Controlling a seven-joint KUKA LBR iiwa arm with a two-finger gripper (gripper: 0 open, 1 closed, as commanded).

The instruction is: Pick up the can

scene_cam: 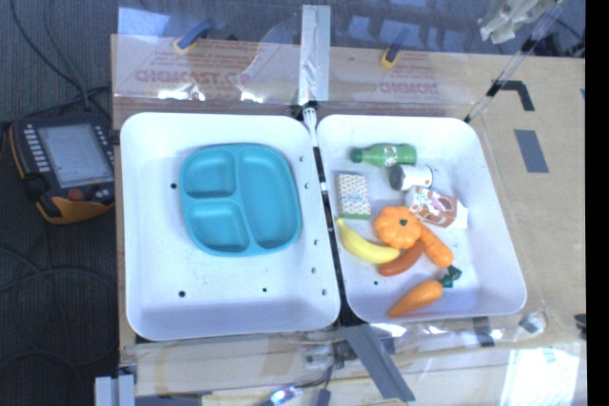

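Pale metal, the pincer (514,9) hangs at the upper right, well apart from both bins; I cannot tell how it stands or whether it holds anything. The can (411,177) lies on its side in the right bin (495,204), small, white-bodied with a dark end. A green bottle (383,154) lies just beside it, a snack packet (436,207) and orange pumpkin (397,227) close below. A blue tray (238,200) sits in the left bin (152,280).
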